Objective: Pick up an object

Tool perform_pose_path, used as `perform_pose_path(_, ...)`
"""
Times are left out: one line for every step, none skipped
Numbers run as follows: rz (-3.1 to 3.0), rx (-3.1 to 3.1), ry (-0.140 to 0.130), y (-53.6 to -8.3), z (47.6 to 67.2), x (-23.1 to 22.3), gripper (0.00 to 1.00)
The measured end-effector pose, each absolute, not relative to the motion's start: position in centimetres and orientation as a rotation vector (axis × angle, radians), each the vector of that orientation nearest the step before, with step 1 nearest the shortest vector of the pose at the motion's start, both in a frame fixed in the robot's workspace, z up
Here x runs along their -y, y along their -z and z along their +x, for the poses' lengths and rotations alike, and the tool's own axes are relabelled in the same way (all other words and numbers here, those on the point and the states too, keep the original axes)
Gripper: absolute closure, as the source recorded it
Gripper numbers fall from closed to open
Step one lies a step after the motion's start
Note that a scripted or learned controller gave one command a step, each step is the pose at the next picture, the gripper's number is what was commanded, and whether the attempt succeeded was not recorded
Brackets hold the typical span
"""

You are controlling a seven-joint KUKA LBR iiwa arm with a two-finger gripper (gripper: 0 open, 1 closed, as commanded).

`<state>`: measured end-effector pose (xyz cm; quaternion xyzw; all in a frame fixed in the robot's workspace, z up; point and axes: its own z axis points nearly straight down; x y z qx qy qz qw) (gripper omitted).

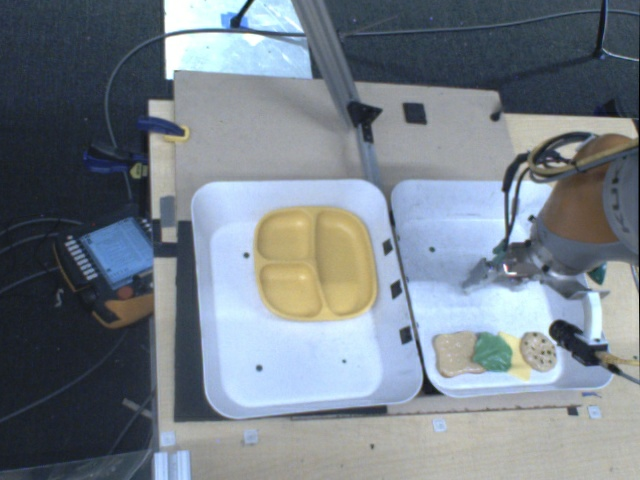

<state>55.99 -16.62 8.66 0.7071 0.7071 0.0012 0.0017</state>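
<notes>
Over the right bin (440, 218) the gripper (490, 271) hangs low above bare white floor, nothing between its parts, and whether it is open or closed cannot be told from this slanted view. Along that bin's near wall lies a row of small food pieces, well apart from the gripper: a tan bread slice (455, 353), a green leafy piece (492, 350) touching it, a yellow wedge (517, 360), and a speckled cookie (538, 350). Beside the right bin, the left bin (220, 368) carries a yellow divided plate (316, 263). By appearances the reach is in hand, no grasp made; the next move likely calls for shifting toward the near wall, centring over one piece, then descending.
</notes>
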Motion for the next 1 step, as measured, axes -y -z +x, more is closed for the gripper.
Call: perform_pose_path(2.212, -2.211, -0.009, -10.0, 56.25, 16.75, 1.0)
